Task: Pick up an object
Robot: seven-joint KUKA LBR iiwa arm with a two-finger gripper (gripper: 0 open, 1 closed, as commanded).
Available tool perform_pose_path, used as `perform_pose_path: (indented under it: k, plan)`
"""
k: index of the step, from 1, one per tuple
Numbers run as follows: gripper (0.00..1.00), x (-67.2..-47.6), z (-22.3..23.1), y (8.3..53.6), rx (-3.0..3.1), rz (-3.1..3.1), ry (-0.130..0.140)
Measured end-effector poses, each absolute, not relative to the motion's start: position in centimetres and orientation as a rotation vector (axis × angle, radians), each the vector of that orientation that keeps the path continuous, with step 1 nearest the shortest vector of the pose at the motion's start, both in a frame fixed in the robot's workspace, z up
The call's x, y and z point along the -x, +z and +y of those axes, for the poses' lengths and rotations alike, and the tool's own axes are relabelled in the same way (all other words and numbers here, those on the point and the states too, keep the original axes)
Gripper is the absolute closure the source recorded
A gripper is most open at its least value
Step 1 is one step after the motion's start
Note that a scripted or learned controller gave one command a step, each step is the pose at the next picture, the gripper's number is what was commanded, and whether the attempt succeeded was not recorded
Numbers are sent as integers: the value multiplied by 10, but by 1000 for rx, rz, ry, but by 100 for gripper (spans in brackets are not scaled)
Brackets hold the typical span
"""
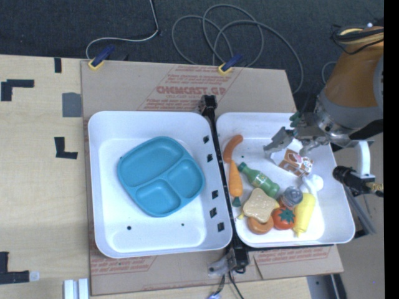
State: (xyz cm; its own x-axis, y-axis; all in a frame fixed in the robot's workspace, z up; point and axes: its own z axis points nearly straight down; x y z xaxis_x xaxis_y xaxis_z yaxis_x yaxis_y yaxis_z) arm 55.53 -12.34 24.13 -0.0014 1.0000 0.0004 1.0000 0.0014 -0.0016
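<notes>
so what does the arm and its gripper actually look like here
The arm is a thick rounded body, grey with a broad orange band above the wrist. At its end sits a grey metal gripper with two thin, angular fingers. A white tube-like part with a black fitting hangs beside the wrist.

The arm [352, 86] reaches in from the right, orange band uppermost, wrist bent down. Its gripper [290, 147] hangs with fingers [275, 143] spread apart, holding nothing.
</notes>
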Motion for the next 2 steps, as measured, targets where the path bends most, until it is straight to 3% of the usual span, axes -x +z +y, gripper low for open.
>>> perform_pose_path:
  k: [1,2]
  plan:
    - [0,-576,-94,169,2218,-2221,3]
    - [0,-549,-99,96,2220,-2223,-1]
